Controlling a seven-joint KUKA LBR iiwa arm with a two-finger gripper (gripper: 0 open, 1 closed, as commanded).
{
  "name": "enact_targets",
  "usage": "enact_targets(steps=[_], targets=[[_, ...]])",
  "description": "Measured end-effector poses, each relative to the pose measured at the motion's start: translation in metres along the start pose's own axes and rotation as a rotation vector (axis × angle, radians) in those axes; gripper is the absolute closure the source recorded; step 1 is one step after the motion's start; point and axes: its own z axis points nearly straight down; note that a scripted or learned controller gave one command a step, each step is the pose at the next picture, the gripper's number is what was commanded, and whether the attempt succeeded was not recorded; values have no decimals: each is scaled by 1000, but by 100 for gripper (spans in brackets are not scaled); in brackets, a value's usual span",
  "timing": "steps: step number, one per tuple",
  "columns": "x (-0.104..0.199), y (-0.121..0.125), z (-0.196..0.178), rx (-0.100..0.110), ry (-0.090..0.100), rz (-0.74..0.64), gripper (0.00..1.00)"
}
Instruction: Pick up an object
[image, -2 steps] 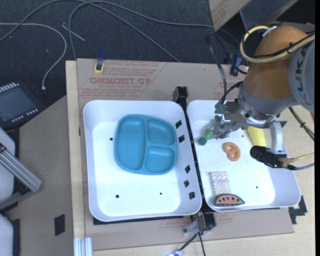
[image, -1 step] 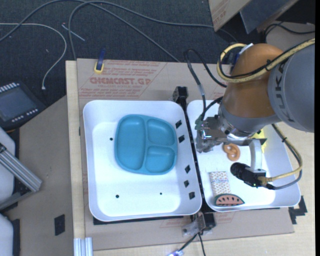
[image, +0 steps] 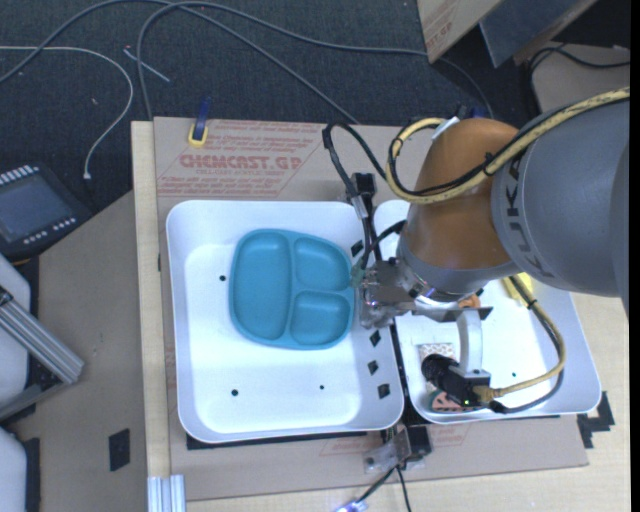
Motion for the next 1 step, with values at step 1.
enact_targets(steps=[1], targets=[[-3,1,-1,-3,-1,5,0]])
